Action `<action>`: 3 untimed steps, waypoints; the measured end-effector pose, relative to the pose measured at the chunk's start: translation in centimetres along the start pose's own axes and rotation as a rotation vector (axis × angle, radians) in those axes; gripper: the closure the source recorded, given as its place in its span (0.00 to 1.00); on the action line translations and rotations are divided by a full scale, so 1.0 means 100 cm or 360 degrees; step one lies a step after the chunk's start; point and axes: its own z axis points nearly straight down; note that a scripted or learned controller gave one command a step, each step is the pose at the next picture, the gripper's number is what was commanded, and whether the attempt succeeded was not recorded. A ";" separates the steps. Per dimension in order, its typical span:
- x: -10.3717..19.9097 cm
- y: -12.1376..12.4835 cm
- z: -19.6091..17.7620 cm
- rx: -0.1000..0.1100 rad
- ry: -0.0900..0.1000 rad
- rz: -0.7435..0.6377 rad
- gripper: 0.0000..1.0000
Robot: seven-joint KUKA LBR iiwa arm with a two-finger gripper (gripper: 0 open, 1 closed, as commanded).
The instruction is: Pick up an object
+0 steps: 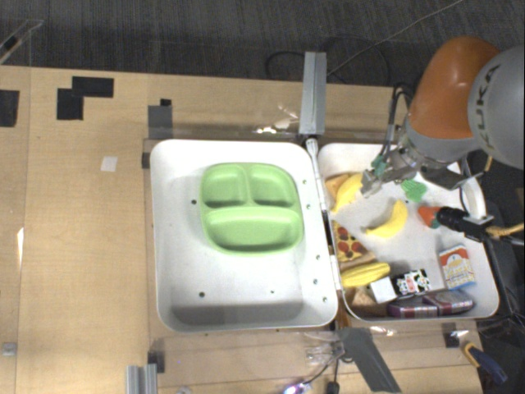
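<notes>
The hand (379,173) is hovering low over the right bin (490,300), just beside a banana (389,222) – whether it is open or closed, I cannot tell. Toys are crowding together here – a descent risks clipping neighbours and slipping off the curved fruit.

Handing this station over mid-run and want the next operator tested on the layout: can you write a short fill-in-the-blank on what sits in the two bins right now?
1. The green three-compartment plastic tray lies in the ____ shallow white bin.
2. The curved yellow toy banana lies in the ____ shallow white bin.
3. The tool hangs over the ____ bin.
4. The band above the arm's wrist is ____.

Missing words: left; right; right; orange
</notes>
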 end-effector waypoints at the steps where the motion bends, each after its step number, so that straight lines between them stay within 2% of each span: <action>1: 0.000 0.000 0.000 0.0000 0.0000 0.0000 0.00; 2: 0.001 0.033 -0.001 -0.0006 -0.0003 -0.0317 0.00; 3: -0.035 -0.002 0.059 -0.0001 -0.0001 -0.0247 0.00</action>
